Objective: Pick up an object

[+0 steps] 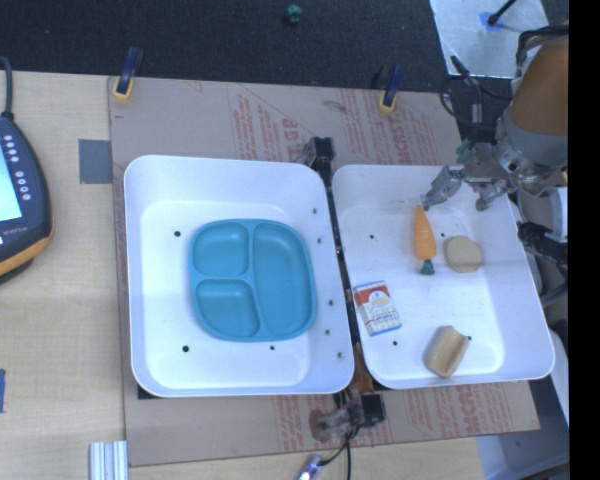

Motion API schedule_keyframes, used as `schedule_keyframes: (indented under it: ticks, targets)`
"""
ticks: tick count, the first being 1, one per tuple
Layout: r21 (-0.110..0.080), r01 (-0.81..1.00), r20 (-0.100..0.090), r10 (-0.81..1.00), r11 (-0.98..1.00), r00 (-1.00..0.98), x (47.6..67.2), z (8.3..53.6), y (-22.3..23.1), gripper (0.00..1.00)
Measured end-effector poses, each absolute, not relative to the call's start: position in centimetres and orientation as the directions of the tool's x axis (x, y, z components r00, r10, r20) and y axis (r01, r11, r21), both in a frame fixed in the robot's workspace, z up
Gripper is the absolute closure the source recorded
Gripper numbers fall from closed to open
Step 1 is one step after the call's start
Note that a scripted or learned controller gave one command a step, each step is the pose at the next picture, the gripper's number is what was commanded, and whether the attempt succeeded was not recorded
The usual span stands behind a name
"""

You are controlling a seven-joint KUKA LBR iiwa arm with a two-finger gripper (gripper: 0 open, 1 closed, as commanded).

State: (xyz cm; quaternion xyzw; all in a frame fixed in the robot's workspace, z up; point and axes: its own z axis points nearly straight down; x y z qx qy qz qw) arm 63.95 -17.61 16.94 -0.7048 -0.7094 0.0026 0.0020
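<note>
Fingers [467, 183] spread open, holding nothing, above right bin [520, 308]. Carrot [424, 233] just below-left of them; biscuit [464, 254] just below.

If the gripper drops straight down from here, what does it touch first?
Probably bare floor of the right bin, just beyond the carrot top. The gripper sits above it; depth is unclear.
</note>
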Motion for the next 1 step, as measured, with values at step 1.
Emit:
schedule_keyframes:
  ticks: [1]
  targets:
    - [-0.007, 1.0, -0.001, 1.0, 0.006, -0.007, 64.45, 9.05, -14.68, 0.0]
